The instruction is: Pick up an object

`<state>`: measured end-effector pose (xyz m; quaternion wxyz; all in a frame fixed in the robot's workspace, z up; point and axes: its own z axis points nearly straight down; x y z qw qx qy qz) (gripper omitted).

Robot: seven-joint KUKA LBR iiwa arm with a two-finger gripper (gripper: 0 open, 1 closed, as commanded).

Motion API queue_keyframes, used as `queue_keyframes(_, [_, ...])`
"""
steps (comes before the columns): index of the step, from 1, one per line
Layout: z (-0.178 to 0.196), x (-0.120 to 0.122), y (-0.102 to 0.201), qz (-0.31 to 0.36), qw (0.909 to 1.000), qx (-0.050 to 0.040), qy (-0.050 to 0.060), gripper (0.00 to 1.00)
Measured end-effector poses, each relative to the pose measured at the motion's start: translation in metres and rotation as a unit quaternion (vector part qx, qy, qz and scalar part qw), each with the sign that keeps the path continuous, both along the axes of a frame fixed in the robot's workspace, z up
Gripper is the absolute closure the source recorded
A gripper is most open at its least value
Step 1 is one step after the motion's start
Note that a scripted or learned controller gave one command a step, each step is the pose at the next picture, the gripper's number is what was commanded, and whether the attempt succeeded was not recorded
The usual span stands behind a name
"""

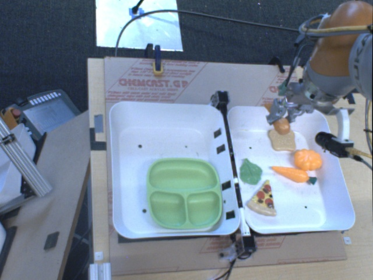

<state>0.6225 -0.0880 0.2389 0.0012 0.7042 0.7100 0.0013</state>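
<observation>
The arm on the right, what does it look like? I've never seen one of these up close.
The arm is bulky and rounded, grey metal with a glossy orange band near the wrist. Thin cables loop along its upper side. It narrows to a small, blocky gripper of silvery-grey metal, with more wires around it.

Toy foods in the right bin. A tan bread slice lies flat at upper centre, a small brown-orange piece at its top edge. Right of it sits a round orange pumpkin. Below, a carrot lies slanted, green tip to the right. A green leafy piece sits left; a pizza slice lies lowest.
</observation>
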Motion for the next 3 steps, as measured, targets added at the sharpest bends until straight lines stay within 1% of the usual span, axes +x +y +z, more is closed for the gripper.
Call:
queue_keyframes(1, [-0.011, 0.006, 0.056, 0.0, 1.0, 0.0004, 0.001, 1.0])
queue_keyframes(2, [-0.021, 0.007, 0.114, 0.001, 1.0, 0.0008, 0.001, 1.0])
queue_keyframes(3, [-0.01, 0.006, 0.17, 0.0, 1.0, 0.0008, 0.001, 1.0])
